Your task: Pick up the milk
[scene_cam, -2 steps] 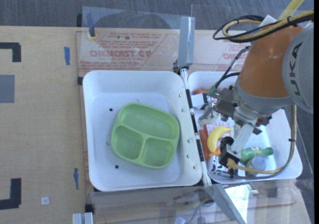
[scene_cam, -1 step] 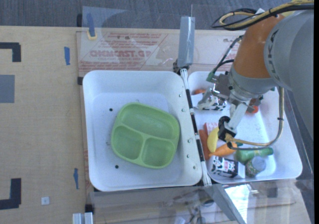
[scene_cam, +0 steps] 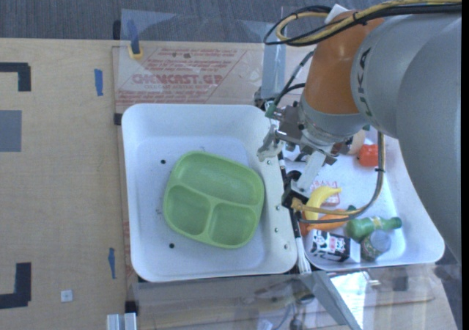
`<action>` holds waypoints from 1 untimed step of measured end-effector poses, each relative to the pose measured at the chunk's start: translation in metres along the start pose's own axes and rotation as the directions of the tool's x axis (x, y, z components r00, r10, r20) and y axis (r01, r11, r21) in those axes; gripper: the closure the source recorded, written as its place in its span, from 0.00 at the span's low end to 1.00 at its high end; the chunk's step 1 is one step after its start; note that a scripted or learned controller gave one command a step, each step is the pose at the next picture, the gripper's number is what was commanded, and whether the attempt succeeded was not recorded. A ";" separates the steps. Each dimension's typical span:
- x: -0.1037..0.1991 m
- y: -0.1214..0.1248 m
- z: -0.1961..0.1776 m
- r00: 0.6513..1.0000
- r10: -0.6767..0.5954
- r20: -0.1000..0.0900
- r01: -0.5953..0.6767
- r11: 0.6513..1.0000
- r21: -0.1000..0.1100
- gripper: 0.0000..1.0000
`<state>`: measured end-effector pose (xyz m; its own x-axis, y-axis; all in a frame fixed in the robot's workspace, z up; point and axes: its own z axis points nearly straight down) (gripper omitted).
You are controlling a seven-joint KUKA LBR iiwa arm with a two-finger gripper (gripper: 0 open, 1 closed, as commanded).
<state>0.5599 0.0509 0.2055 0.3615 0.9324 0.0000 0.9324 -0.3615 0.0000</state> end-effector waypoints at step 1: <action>-0.078 0.036 0.022 0.997 0.079 0.001 -0.079 0.997 0.004 0.00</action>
